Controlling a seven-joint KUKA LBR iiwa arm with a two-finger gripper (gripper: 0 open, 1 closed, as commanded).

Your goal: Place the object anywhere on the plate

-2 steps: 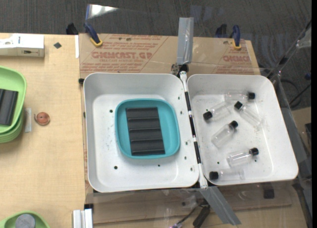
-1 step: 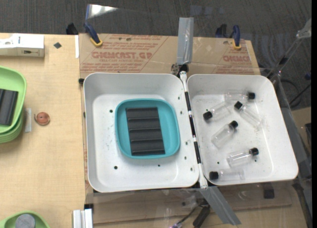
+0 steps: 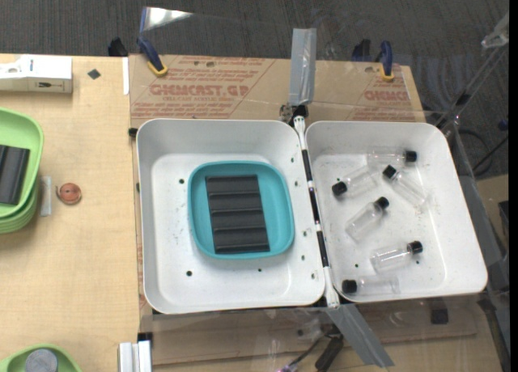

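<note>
A cardboard sheet (image 3: 275, 87) with red printing lies under two shallow white bins that sit side by side on the bench. The left bin (image 3: 162, 273) holds a teal plate (image 3: 198, 200), squarish with rounded corners, set near the bin's middle. A black ribbed insert (image 3: 236, 213) lies on the plate, covering most of its flat centre.

The right bin (image 3: 453, 265) touches the left bin along a shared edge. Six small clear vials with black caps are scattered over its floor. One vial (image 3: 390, 158) lies at the far side with its cap pointing right, and a second vial (image 3: 405, 184) lies just beside it, nearer and tilted. A third vial (image 3: 351, 179) lies toward the left wall. A fourth vial (image 3: 367, 214) sits near the bin's middle, slanted. A fifth vial (image 3: 396, 256) lies nearer, cap to the right. A sixth vial (image 3: 372, 285) lies along the near wall, cap to the left. All the vials are in the right bin, well apart from the plate.

To the left, on the wooden bench, a green tray (image 3: 24, 136) shows at the edge, and a small round copper-coloured piece (image 3: 70, 193) lies near it.
</note>
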